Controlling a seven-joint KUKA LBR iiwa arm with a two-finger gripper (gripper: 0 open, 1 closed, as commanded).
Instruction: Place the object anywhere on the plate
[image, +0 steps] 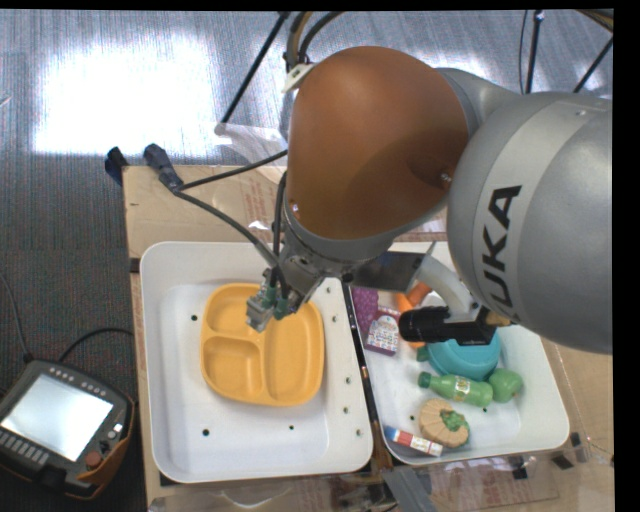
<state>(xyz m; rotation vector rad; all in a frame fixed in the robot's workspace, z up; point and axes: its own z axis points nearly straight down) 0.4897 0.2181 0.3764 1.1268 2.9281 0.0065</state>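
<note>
The grey arm (540, 200) with its orange band looms nearest, reaching over the left white bin (180, 290). Inside lies the yellow divided plate (262, 345). The gripper (272, 305) hovers at the plate's upper edge, clamped on a small grey-green object (262, 310). Judging from this, transport looks done; release remains.

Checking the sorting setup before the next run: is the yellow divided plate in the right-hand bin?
No, the yellow plate lies in the left bin, while the right bin holds the green bottle and other items.
</note>
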